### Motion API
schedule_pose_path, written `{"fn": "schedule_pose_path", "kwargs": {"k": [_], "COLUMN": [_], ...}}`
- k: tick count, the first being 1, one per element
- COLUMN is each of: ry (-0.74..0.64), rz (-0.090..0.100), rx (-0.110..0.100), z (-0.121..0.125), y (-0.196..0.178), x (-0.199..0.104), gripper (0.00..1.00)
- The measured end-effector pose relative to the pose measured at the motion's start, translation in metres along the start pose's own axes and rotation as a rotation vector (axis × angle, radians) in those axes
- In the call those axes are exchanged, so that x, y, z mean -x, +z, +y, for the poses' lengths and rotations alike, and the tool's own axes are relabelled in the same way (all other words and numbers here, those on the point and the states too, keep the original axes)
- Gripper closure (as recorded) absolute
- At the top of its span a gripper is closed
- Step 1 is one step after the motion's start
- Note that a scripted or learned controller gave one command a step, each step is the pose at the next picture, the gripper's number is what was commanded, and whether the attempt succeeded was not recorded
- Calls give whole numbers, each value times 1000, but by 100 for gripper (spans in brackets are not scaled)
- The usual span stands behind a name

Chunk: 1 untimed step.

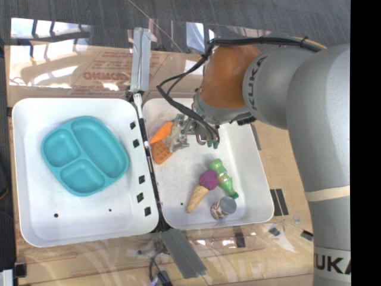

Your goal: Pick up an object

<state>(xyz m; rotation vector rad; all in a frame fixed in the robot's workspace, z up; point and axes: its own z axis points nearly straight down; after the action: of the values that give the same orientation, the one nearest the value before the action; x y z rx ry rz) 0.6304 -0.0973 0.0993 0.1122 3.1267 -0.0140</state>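
In the right bin [250, 177], my gripper [177, 137] hangs low near the bin's upper left corner. It is right beside an orange carrot [159, 134] and an orange waffle-like piece [162, 154], and it hides part of them. Lower in the same bin lie an ice cream cone with a purple scoop [202, 188], a green bottle [223, 176] and a small grey cup [224, 207]. The wrist's orange band [229, 76] and grey arm reach in from the right, above the bin's far edge.
The left bin [36, 213] holds a teal divided plate [84, 154]. A ridge with black clips [144, 171] separates the two bins. Black cables [178, 79] loop from the wrist over the bin's far edge.
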Motion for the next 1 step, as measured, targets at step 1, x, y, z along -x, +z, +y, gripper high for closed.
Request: {"fn": "schedule_pose_path", "kwargs": {"k": [1], "ry": [0], "rz": [16], "rx": [1], "z": [-1], "y": [5], "x": [6], "gripper": [100]}}
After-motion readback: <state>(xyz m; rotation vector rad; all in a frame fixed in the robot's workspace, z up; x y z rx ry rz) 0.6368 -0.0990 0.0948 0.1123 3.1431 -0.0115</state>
